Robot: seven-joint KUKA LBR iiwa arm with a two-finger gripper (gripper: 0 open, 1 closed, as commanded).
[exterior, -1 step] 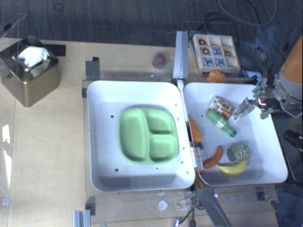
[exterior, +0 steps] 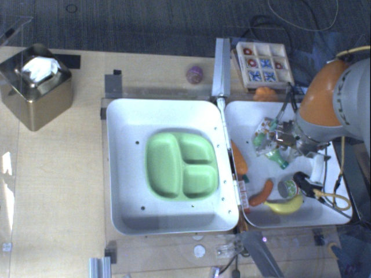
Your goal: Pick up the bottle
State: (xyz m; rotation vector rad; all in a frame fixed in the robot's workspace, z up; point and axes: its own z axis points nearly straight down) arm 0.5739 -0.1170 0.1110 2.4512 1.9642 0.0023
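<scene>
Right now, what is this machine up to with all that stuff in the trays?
A grey robot arm with an orange band reaches into the right bin. Its gripper is down over a clear plastic bottle with a green cap, which it is meant to pick up. Whether it has a hold on the bottle cannot be told. A banana, a sausage and a carrot lie nearby. The left bin holds a green divided tray.

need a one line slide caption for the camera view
Grey arm's gripper reaches into the right white bin over a clear plastic bottle; a green divided tray sits in the left bin.
</scene>
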